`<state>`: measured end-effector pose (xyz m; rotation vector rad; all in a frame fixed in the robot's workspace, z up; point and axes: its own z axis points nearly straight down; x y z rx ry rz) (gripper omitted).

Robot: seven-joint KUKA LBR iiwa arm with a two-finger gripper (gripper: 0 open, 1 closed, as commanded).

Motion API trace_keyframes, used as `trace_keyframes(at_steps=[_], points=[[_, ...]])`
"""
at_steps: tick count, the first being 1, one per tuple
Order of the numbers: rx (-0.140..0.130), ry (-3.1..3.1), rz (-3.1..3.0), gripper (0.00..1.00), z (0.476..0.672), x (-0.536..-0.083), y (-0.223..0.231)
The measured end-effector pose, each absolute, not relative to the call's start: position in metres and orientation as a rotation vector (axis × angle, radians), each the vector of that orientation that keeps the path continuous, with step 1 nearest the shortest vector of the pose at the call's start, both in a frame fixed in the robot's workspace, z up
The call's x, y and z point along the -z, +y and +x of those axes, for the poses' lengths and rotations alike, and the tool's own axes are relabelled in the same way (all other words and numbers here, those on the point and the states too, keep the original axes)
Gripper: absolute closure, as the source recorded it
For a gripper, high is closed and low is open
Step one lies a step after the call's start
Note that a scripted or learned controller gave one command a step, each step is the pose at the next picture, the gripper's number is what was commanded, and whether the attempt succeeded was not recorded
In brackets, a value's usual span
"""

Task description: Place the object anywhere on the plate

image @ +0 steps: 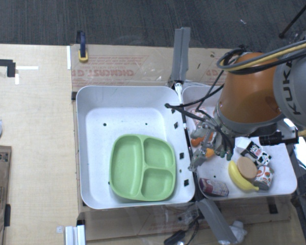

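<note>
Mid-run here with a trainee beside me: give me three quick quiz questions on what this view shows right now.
1. True or false: the green plate lies in the left bin.
2. Which bin holds the banana? A) left B) right
3. Fill in: the plate has ___ compartments.

Key: 1 true. 2 B, the right bin, below the gripper. 3 three.

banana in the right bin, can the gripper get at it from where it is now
Probably yes. The banana lies uncovered on the bin floor, just right of the gripper, though a round tan object rests against it.
</note>
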<state>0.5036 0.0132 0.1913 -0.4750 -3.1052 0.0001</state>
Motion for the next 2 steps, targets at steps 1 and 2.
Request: trace_keyframes(at_steps=[1,2], points=[[0.001,-3.108,-0.479,1.0,0.505,-0.2,0.013],[-0.001,-3.056,-0.746,1.0,0.489,-0.228,-0.071]])
